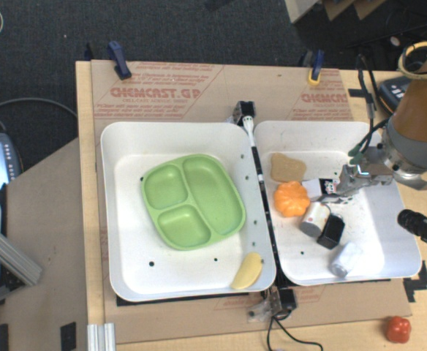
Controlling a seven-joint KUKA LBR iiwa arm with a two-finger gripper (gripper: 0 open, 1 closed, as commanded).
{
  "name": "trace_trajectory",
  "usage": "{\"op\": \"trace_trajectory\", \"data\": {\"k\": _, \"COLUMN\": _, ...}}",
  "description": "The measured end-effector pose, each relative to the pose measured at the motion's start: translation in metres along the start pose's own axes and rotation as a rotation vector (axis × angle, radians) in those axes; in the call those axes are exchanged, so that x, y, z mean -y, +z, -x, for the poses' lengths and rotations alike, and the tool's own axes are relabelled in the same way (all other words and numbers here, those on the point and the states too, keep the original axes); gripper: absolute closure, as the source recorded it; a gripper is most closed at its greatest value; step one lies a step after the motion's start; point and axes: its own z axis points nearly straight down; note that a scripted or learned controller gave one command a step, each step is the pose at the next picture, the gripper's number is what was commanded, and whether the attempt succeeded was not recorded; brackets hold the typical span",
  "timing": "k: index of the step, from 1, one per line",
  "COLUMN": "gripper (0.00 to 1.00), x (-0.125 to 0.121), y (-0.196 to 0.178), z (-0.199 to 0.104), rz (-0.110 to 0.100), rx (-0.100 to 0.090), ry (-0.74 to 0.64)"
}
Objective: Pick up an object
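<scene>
Grey pincer [339, 189] above right bin [367, 265], beside orange pumpkin [292, 199]

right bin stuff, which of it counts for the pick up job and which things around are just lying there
In play, in the right bin under the gripper:
orange pumpkin
tan sponge
grey cylinder
black block
grey wad

Just lying about:
green divided plate and banana in the left bin
red object on the bench
blue clamp
</scene>
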Motion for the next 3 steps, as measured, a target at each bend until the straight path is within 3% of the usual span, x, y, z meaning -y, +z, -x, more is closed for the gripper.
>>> {"op": "trace_trajectory", "data": {"k": 1, "gripper": 1.00, "x": 0.041, "y": -0.097, "z": -0.049, "rz": 0.026, "rx": 0.003, "ry": -0.009}}
{"op": "trace_trajectory", "data": {"k": 2, "gripper": 1.00, "x": 0.052, "y": 0.084, "z": -0.030, "rz": 0.001, "rx": 0.001, "ry": 0.000}}
{"op": "trace_trajectory", "data": {"k": 3, "gripper": 1.00, "x": 0.047, "y": 0.065, "z": -0.031, "rz": 0.020, "rx": 0.004, "ry": -0.002}}
